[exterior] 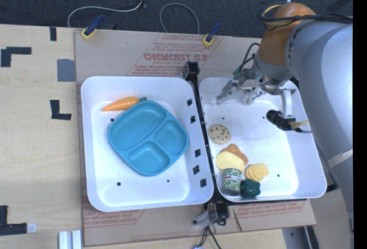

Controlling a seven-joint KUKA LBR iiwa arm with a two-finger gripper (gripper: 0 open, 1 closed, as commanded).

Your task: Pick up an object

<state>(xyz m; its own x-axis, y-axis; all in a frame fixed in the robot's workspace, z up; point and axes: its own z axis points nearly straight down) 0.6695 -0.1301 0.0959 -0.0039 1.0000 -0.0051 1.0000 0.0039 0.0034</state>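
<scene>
End effector (236, 90) over rear of right bin (298, 153), fingers spread, nothing between them. Cookie (219, 133) mid-bin; other toy foods (239, 170) clustered near front-left corner. Carrot (120, 104) beside blue tray (149, 137) in left bin (92, 150).

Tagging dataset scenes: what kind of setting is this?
Likely a robotics lab pick-and-place bench: a grey arm over two white bins, toy food such as a carrot, and clamped cardboard underneath.

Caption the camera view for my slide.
Arm holds its end effector over the right bin, toy food clustered below; left bin has tray.
</scene>
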